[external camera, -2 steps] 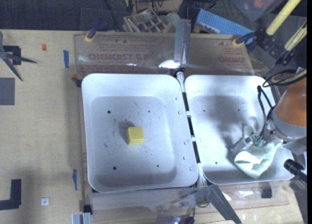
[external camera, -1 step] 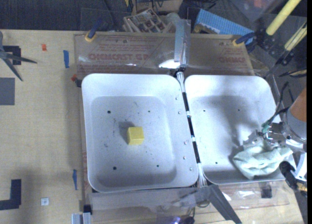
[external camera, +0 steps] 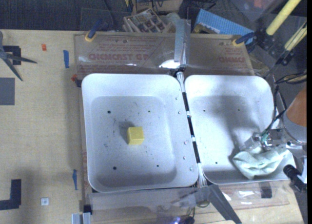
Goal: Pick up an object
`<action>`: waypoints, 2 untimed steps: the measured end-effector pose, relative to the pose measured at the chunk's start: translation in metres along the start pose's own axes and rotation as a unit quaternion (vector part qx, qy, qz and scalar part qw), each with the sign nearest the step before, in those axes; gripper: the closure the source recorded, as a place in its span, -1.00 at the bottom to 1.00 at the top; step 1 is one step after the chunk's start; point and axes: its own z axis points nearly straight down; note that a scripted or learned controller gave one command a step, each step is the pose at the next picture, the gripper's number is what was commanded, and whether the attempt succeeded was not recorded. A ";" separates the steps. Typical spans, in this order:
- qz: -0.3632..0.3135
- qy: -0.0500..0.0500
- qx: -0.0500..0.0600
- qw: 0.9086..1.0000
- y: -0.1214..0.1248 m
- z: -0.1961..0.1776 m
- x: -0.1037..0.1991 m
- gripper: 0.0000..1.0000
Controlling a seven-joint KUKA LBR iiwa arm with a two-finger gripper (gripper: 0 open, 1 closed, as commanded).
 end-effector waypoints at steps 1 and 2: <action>-0.100 0.000 0.001 0.995 -0.001 0.000 -0.006 -1.00; -0.100 0.000 0.000 0.995 -0.001 0.000 -0.007 -1.00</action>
